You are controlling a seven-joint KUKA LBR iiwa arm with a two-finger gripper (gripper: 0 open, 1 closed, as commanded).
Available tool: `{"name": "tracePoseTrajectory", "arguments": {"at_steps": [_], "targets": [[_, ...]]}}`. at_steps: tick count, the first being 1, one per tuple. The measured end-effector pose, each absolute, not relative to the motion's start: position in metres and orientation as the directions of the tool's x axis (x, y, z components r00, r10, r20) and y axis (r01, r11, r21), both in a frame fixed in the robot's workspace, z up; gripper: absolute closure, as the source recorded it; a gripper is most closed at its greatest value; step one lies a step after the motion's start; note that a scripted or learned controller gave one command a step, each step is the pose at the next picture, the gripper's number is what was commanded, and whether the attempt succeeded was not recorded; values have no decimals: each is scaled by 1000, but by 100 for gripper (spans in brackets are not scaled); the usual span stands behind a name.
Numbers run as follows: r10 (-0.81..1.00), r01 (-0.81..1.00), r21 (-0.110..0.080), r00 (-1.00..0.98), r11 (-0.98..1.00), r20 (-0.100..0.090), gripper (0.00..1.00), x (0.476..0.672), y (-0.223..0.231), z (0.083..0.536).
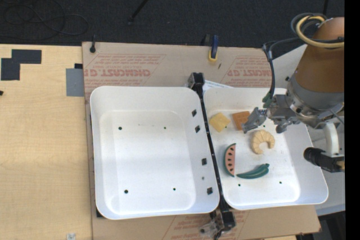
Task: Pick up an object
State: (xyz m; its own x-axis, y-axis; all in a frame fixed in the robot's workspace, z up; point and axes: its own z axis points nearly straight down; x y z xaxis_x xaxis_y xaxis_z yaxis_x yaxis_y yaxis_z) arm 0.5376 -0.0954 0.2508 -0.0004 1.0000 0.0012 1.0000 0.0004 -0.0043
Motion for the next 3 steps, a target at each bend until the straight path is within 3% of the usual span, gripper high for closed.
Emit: {"name": "tracePoseTrajectory", "arguments": {"at_steps": [1, 2, 3], "targets": [[1000, 1000, 18, 3, -3, -7, 0, 533, -114, 107], [1000, 1000, 9, 1, -1, -5, 0, 578, -184, 91], [1000, 1000, 18, -5, 5, -4, 0, 632, -149, 305]]}}
